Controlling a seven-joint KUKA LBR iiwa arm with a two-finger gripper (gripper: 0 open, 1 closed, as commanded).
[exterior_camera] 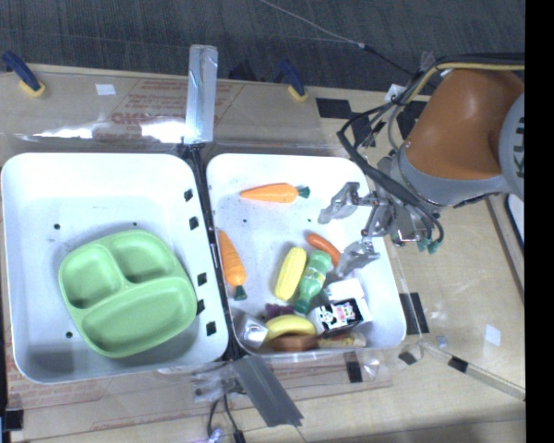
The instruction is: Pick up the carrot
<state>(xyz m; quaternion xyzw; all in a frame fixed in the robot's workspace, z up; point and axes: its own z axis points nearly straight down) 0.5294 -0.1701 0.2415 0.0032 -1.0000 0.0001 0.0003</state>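
Observation:
One carrot [270,192] with a green top lies across the back of the right bin [258,169]. A second carrot [231,260] lies lengthwise against that bin's left wall. A smaller orange piece [322,245] rests near the bin's middle. My gripper [350,229] hangs over the right side of the right bin, open, with its two fingers spread front to back. Nothing is between them. The smaller orange piece lies just left of the gap, and the back carrot is further to the left.
A yellow corn cob [291,273], a green bottle [312,281], a banana [290,326] and a black-and-white box [340,314] crowd the right bin's front. A green divided plate [129,289] sits in the left bin [37,192]. Cables trail from the wrist at right.

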